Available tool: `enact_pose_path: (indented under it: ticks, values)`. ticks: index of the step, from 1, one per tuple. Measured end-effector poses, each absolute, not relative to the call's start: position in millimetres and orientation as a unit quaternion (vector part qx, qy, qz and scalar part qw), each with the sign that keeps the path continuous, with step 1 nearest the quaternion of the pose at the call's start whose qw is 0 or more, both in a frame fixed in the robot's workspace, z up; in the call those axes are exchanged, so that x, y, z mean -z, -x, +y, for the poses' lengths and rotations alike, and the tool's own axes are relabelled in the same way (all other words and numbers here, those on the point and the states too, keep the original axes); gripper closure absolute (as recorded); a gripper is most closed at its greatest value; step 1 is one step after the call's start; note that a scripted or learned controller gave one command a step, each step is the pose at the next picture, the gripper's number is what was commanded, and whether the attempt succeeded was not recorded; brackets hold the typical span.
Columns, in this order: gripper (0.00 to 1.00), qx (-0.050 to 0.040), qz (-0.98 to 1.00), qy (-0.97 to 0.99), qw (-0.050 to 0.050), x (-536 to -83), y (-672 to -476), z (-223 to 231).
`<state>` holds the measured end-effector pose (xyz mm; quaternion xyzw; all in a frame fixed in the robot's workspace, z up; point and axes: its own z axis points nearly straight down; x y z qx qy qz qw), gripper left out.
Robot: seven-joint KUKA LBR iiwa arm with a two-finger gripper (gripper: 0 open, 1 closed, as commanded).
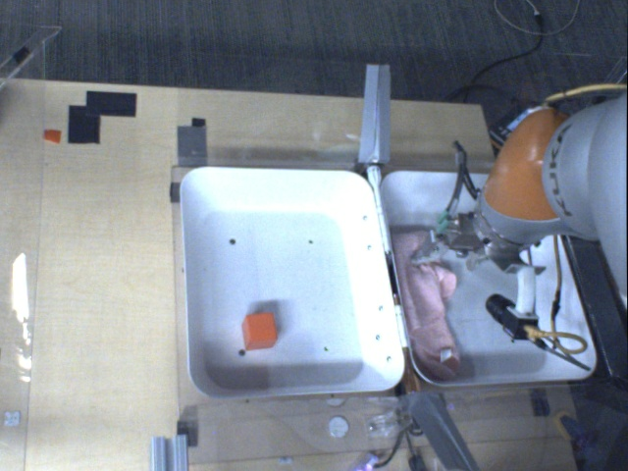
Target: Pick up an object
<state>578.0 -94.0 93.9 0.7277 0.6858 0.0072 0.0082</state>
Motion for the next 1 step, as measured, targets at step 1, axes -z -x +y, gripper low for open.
enact_pose_path:
  ticks: [1]
  values:
    - [0.0,-0.0023,0.668,-0.744,0.003,-122.6,-599.3,-146.1]
